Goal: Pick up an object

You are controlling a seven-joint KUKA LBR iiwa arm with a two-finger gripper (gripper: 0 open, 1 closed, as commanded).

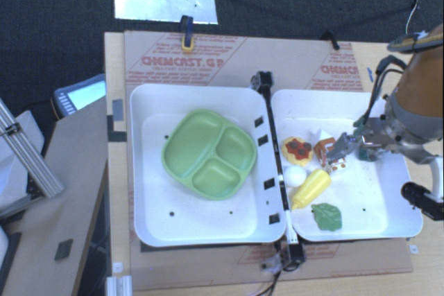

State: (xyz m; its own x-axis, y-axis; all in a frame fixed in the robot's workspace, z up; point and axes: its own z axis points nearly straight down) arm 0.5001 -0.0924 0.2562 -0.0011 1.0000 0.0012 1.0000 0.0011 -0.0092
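Green leaf toy (327, 216) lies by the right bin's (395, 222) front edge, nearest the camera. Jaws (338, 151) sit low over the small red-and-white toy (324, 148) near that bin's left wall; spread or pinching, cannot tell. Yellow banana toy (311, 188), white egg (296, 176), pizza toy (297, 149) just beside. Nothing visibly lifted; pickup not done. Green tray (208, 154) fills the left bin (149, 218).

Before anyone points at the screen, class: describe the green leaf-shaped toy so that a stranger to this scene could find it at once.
Start at the two shallow white bins and take the right-hand white bin, the one the arm reaches into. Look along its near edge, below the long yellow toy. There lies the flat green leaf-shaped toy, the only green piece in that bin, and it sits nearest the front wall.
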